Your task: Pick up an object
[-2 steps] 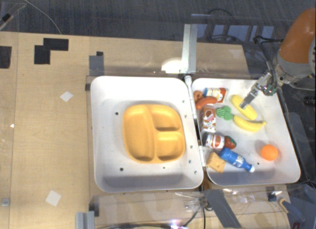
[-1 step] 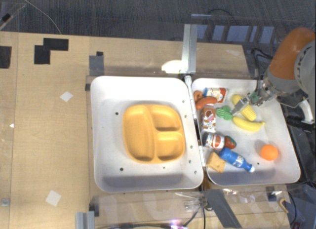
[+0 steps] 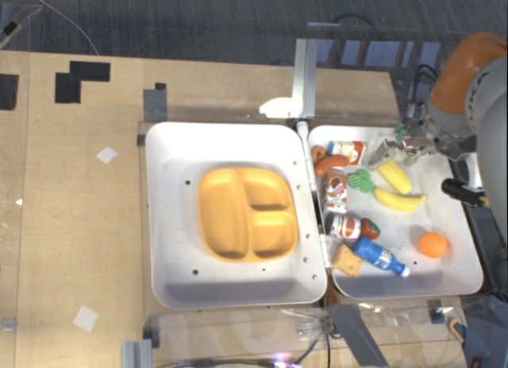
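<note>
Toy food lay crowded in the right-hand bin point(image 3: 474, 275), and the gripper point(image 3: 394, 147) hung over that bin's far right part, near the back wall. The grey arm point(image 3: 484, 97) with its orange band point(image 3: 468, 69) came in from the right edge and ended in this small metal tool. Whether the tool was apart or together could not be told at this size, and nothing could be seen clamped in it.

Closest to the tool, just below and to its near side, was a yellow corn cob point(image 3: 394, 176), lying tilted. Below the cob sat a banana point(image 3: 399, 199), close beside it. To the tool's left, a little nearer the camera, lay a green leafy piece point(image 3: 361, 181). Farther left of the tool, by the back wall, a small can with a red and white label point(image 3: 347, 151) lay on its side, with a red sausage-like piece point(image 3: 327, 165) next to it against the bin's left wall. Below those stood a red and white carton point(image 3: 336, 191), and nearer still another can point(image 3: 347, 227) on its side.

Well apart from the tool, toward the front of the bin, a blue bottle point(image 3: 379, 257) lay tilted, a tan cracker-like piece point(image 3: 346, 261) beside its left end. An orange point(image 3: 432, 245) sat alone to the right of the bottle, almost straight down from the tool.

Far to the tool's left, the other bin point(image 3: 167, 200) held a yellow divided tray point(image 3: 246, 212) in its middle.
</note>
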Robot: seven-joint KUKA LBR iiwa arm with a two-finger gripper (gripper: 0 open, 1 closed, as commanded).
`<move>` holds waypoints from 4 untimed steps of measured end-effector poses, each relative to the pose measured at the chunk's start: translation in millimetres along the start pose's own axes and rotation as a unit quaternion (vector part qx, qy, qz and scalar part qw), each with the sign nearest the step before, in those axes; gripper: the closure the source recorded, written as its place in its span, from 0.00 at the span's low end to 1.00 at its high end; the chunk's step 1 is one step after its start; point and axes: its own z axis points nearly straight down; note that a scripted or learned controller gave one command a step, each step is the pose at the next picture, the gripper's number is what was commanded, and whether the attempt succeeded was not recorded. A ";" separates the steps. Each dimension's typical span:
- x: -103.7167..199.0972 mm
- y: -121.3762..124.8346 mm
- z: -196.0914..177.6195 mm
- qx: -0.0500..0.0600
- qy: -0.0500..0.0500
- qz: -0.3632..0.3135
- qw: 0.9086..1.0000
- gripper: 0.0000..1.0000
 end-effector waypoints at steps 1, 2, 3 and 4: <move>0.1 3.2 -11.1 -0.005 -0.004 -0.005 1.000 1.00; 55.4 10.4 -88.7 -0.007 -0.003 0.028 1.000 1.00; 87.5 7.5 -108.6 -0.003 -0.002 0.049 0.999 1.00; 86.0 6.5 -107.4 -0.002 -0.003 0.050 0.999 0.00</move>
